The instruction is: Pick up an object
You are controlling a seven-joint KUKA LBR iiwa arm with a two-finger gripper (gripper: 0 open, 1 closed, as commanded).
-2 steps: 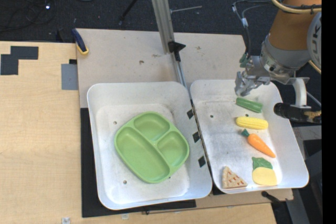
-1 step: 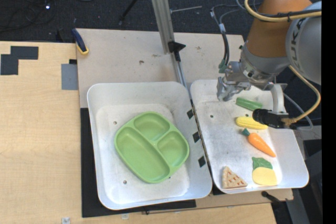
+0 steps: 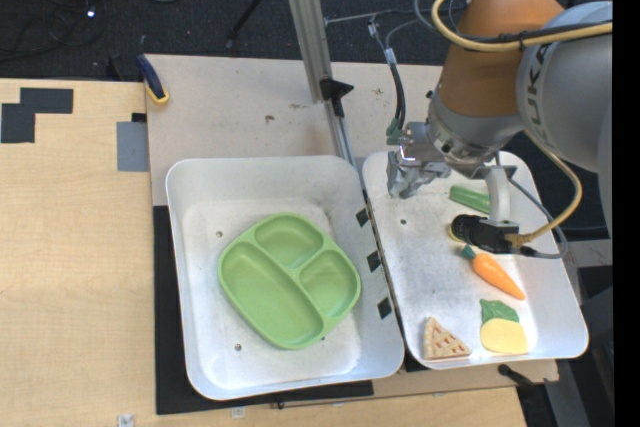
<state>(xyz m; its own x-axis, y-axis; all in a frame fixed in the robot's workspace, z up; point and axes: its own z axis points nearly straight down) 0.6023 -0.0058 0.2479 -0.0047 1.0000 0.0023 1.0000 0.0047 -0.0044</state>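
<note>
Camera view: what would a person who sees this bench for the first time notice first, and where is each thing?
The big grey arm with an orange band fills the upper right, its tool hanging over the right bin's far end. A green divided plate lies in the left bin. An orange carrot lies in the right bin.

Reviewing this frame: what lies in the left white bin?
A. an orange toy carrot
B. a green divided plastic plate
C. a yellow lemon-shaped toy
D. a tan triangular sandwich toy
B: the green divided plastic plate lies alone in the left white bin; the carrot, lemon and sandwich toys lie in the right bin.
</note>
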